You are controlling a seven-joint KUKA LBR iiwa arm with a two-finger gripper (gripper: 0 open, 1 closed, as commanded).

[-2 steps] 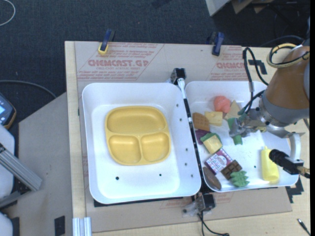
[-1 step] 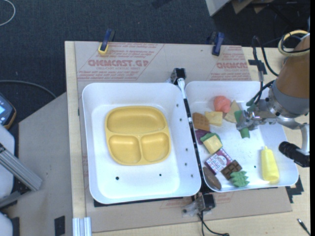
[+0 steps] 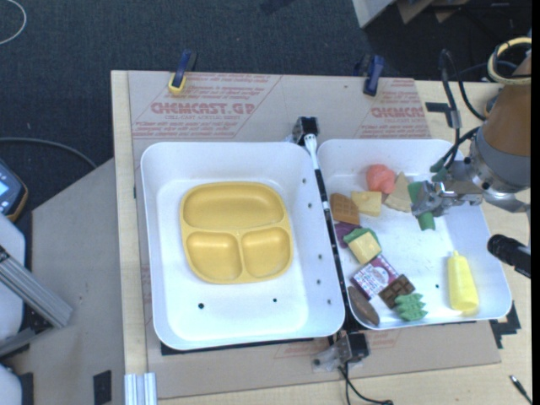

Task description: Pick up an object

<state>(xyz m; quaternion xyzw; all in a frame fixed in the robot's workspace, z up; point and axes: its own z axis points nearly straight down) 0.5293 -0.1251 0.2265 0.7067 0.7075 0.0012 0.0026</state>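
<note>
My gripper [image 3: 428, 206] hangs over the upper right part of the right bin [image 3: 498, 306], reaching in from the right. A slim green toy piece [image 3: 418, 192] sits between its fingers, one end poking out above them and the other below. The gripper looks shut on it. Close to its left lie a tan piece [image 3: 396, 195], a red ball [image 3: 380, 176] and a yellow cheese block [image 3: 368, 202].
The right bin also holds a brown piece [image 3: 343, 207], a yellow-green block [image 3: 364, 245], a maroon packet [image 3: 375, 276], a chocolate piece [image 3: 396, 290], a green broccoli toy [image 3: 412, 307] and a yellow bottle [image 3: 461, 283]. A yellow divided plate [image 3: 236, 229] lies in the left bin [image 3: 160, 310].
</note>
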